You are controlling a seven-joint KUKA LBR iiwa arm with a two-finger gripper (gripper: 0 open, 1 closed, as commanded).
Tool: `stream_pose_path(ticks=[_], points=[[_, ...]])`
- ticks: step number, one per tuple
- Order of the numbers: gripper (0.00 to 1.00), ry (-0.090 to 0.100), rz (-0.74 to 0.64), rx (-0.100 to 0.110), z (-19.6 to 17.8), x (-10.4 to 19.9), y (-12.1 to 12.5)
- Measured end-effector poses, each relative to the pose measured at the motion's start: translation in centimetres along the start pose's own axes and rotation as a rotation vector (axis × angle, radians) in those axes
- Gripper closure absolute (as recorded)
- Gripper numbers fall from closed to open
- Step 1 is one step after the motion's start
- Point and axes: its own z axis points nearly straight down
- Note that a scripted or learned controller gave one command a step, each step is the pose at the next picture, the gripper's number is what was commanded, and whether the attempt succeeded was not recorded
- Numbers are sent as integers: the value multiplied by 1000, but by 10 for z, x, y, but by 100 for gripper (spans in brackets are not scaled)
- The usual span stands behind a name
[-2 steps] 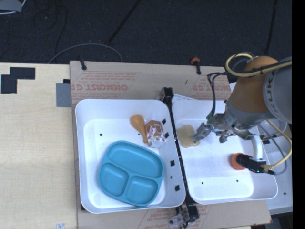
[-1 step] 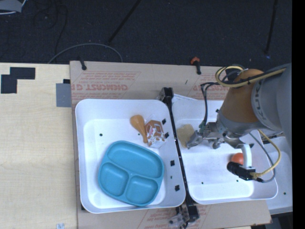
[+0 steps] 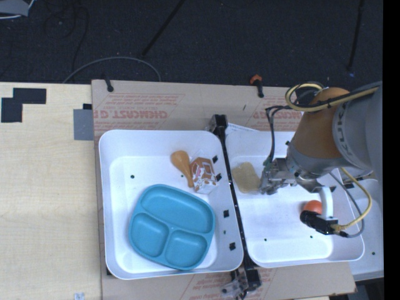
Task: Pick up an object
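My gripper (image 3: 269,185) hangs low in the right bin (image 3: 281,249), near its left side. Just to its left lies a flat beige pad-like object (image 3: 245,176), very close to the gripper or touching it; which one I cannot make out. The grey arm with its orange band (image 3: 325,127) comes in from the right and covers the back right part of this bin. A small orange-red object (image 3: 312,206) lies in the right bin under the wrist.
The left bin (image 3: 115,167) holds a blue divided plate (image 3: 171,226), a wooden spoon (image 3: 183,164) and a brown-and-white wrapped item (image 3: 203,174). A black divider (image 3: 228,192) runs between the bins. Yellow and black cables (image 3: 350,220) hang off the wrist.
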Motion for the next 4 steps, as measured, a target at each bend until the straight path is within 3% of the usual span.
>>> stream_pose_path(ticks=[3,4], points=[[100,-2,-6,-8,-155,-1,-4],[100,0,-9,-2,-145,57,1]])
